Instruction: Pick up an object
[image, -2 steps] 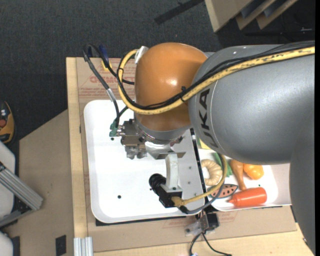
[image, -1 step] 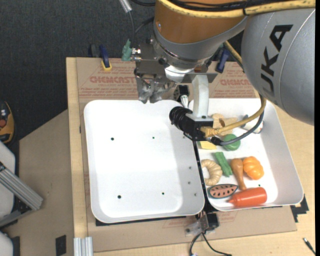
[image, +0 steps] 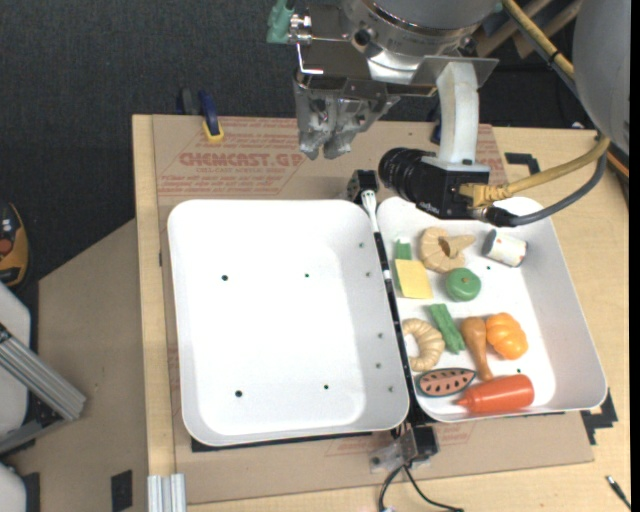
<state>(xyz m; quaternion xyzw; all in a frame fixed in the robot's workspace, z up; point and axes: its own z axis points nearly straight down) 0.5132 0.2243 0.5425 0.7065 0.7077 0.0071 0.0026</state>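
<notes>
The arm reaches in high at the far edge, its claw hanging above the tabletop beyond the left bin; whether it is open or closed I cannot tell. Toy foods, including a red pepper, lie in the right bin.

lab | robot test bench | white bins | toy food | cables

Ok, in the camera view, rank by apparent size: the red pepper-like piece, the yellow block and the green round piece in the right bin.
1. Red piece, clearly the largest and longest.
2. Yellow block and green round piece: these look close in size, so I won't rank one above the other.
</notes>
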